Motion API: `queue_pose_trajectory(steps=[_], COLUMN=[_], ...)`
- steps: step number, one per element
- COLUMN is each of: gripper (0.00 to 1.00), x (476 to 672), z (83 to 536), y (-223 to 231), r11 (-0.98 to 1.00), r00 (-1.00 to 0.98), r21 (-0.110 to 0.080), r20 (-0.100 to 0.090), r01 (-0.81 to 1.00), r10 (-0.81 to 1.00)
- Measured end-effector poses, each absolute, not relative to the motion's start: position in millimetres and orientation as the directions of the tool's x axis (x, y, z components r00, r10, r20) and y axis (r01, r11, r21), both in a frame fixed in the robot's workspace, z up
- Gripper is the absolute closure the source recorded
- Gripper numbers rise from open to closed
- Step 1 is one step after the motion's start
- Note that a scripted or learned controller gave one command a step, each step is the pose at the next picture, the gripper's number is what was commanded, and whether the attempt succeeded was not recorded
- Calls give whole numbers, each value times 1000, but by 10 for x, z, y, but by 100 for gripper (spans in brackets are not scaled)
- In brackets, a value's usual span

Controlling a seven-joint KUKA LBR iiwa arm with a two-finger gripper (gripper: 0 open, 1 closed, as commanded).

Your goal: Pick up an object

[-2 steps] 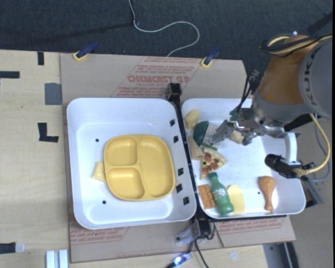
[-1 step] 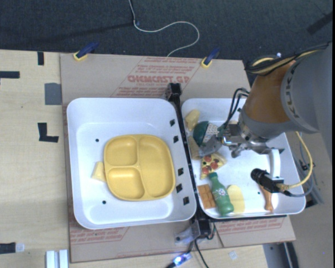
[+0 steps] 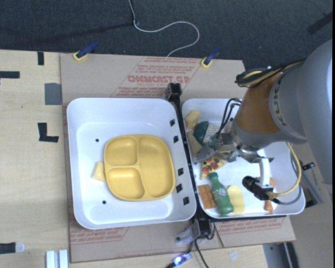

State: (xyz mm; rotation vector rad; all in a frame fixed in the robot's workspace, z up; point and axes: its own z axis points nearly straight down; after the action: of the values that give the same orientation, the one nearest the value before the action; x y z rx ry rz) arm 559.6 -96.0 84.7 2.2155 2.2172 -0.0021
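Reach step, by the look of it: arm (image 3: pixel 268 113) stretched in from the right, gripper (image 3: pixel 216 148) low over the left half of the right bin (image 3: pixel 290 208). Cannot tell how far open the gripper is, nor whether it has hold of anything; blurred and partly hidden under the wrist.

Candidates crowded along that bin's left side. Dark green piece (image 3: pixel 201 130) just beside the gripper, toward the far wall, with a pale yellow piece (image 3: pixel 192 117) beyond it. Small red bits (image 3: pixel 212 164) directly below the gripper, close to it or touching; cannot tell which. Green bottle (image 3: pixel 220 193) lying nearer the front wall, a brown block (image 3: pixel 205 195) on one side and a yellow lump (image 3: pixel 236 199) on the other, both just beside it.

In the left bin (image 3: pixel 78 121), a yellow divided plate (image 3: pixel 138 166), well apart from the gripper.

Probably not yet a lift. Next move likely calls for closing on one piece alone, then rising straight. Risk: tight clutter, so a neighbour nudged or a grasp on nothing.
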Motion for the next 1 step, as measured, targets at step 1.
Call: queue_pose_trajectory(steps=[1], gripper=[100], x=[5587], z=[945], y=[-941], r11=[2], r00=[-2], r21=[-1], r20=[-1], r01=[1000], r10=[1000])
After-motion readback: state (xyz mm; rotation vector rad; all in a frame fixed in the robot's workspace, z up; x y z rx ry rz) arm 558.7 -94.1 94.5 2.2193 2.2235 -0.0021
